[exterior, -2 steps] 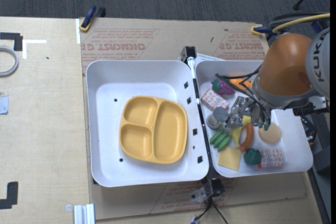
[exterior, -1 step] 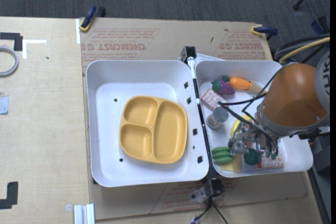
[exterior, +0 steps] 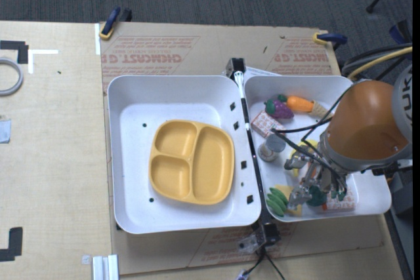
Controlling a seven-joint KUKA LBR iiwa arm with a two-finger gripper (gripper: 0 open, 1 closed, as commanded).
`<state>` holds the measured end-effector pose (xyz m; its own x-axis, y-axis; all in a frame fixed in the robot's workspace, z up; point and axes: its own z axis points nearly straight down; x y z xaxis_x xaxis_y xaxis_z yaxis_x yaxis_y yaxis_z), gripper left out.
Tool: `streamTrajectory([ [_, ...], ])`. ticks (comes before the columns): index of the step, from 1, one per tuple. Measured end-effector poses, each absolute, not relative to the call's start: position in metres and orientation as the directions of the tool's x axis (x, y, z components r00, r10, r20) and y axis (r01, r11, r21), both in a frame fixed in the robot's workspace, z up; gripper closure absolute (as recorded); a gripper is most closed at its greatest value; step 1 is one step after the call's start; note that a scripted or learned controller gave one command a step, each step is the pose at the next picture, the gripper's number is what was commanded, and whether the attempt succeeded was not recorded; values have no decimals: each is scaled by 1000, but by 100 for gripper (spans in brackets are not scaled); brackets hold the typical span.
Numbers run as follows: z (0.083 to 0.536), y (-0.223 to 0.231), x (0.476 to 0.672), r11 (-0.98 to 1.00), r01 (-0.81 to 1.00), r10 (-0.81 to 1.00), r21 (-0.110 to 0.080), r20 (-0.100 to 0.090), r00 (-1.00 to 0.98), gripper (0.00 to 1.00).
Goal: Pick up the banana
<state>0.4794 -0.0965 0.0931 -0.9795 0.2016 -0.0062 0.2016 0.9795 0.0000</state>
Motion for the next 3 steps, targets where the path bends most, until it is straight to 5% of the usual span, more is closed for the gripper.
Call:
streamTrajectory([
  [1,134,-129,531,982,190,190,0,-4,-982,0],
  [2,93,-119,593,995,101,101,0,-4,-995,0],
  [3,93,-114,530,997,-79,-79,0,-1,-997,0],
])
